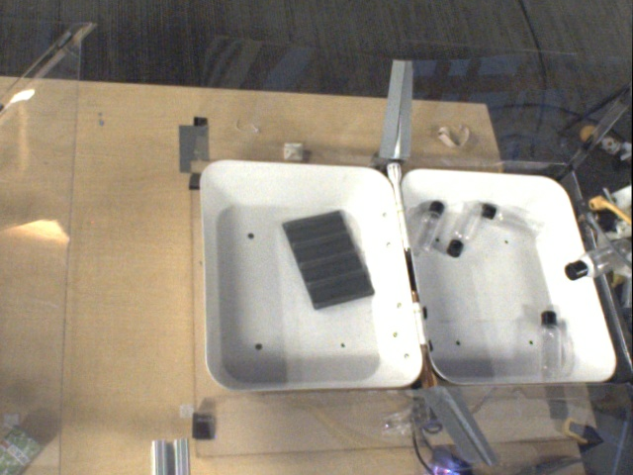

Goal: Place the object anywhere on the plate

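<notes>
A dark grey plate (328, 259) with ribs running across it lies flat on the floor of the left bin (223, 295). It is turned at a slant to the bin's walls and sits toward the side that meets the right bin (495, 364).

The things to be moved, clear vials (432, 218) with black caps, all lie in the right bin, well apart from the plate. Three of them are close together in the far left corner of that bin: two side by side near the wall, and a third (462, 236) lying at a slant between them. A fourth vial (550, 332) lies near the front right corner with its cap pointing away from the front wall. A fifth black cap (576, 269) shows at the bin's right rim.

Just beside that cap, at the right edge of the view, are grey parts that seem to belong to the gripper (608, 260). I cannot tell whether it is released or clenched, or whether it grasps the capped piece.

A grey metal bar (399, 107) stands on the wooden bench (119, 295) behind the seam between the bins. A scrap of green print (14, 449) lies at the bench's front left corner, too small to read.
</notes>
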